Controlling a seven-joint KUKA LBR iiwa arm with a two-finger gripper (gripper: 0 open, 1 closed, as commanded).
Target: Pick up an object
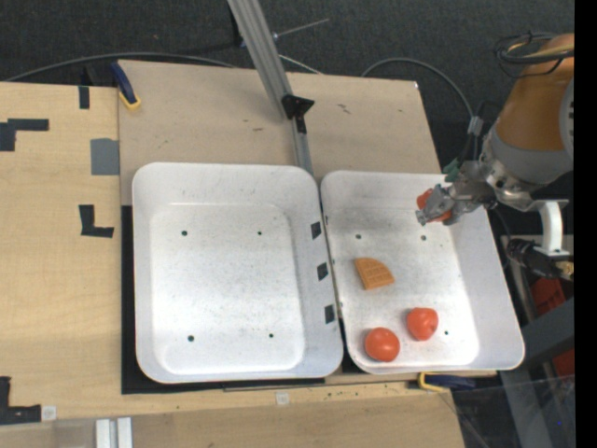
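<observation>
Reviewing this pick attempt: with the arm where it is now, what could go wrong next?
The gripper hangs over the right white bin, above the tan wedge-shaped piece and two round red tomato-like objects. The round ones may roll when touched. Both sit close to the bin's near wall, leaving little finger room.

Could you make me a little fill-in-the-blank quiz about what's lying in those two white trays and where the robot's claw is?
1. The right bin holds ____ round red objects near its front edge.
2. The orange wedge-shaped piece lies in the ____ bin.
3. The gripper hangs over the right bin's ____ part, away from the wedge.

Missing words: two; right; far
</observation>
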